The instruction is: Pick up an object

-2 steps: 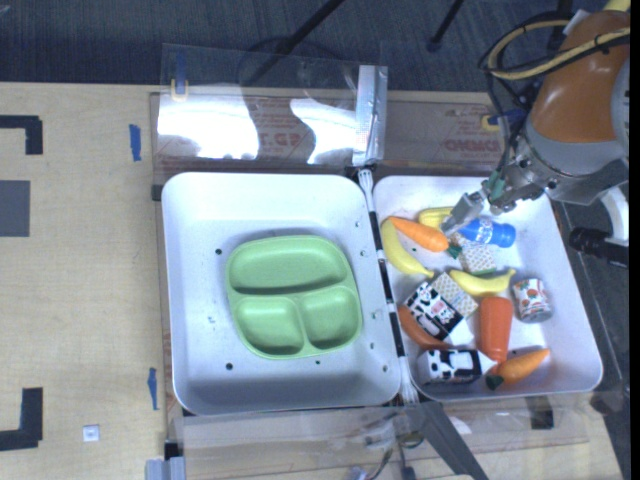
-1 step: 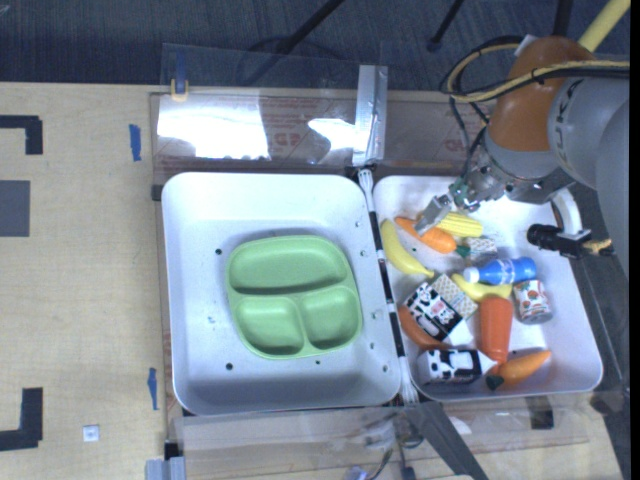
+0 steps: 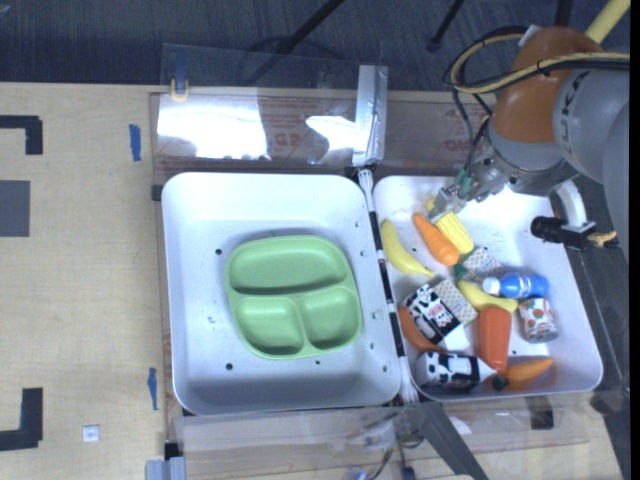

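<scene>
Item: grey two-finger gripper (image 3: 447,200) above right white bin (image 3: 580,298); jaw state cannot be told.

Nearest goods: yellow plastic corn cob (image 3: 455,233) touching orange plastic carrot (image 3: 436,238), just below the gripper. Advice: descend straight over the cob, straddle its narrow width, avoid nudging the carrot, close firmly before lifting.

tray (image 3: 293,293) in left bin (image 3: 190,268); toys (image 3: 470,303) in right bin (image 3: 570,298).

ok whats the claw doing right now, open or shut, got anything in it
claw: cannot be told; it sits low over the corn and carrot at the back of the right bin, with nothing seen between it.
</scene>
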Robot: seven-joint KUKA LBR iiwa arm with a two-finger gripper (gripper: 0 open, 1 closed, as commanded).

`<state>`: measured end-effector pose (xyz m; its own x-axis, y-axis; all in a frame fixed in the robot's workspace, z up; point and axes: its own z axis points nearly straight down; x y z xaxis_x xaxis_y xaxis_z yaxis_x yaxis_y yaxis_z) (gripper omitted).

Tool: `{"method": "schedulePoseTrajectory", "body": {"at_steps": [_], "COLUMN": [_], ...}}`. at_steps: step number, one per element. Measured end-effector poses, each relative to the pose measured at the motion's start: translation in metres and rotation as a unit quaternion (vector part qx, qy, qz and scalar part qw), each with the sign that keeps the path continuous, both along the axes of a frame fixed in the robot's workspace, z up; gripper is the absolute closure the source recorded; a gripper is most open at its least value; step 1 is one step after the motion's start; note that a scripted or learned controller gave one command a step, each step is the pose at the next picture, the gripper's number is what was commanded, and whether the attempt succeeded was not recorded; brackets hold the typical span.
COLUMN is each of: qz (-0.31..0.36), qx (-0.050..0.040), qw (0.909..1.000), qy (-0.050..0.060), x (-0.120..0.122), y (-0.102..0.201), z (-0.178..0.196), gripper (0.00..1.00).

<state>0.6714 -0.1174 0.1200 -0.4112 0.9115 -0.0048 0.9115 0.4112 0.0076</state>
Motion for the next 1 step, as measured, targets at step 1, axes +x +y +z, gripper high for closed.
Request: {"method": "schedulePoseTrajectory", "body": {"at_steps": [1], "qz": [-0.030], "qx": [0.0006], "qw": [0.9995], "qy": [0.004], "x": [-0.0036], "y": [0.0841], "z": [0.0966], "gripper": [1.00]}}
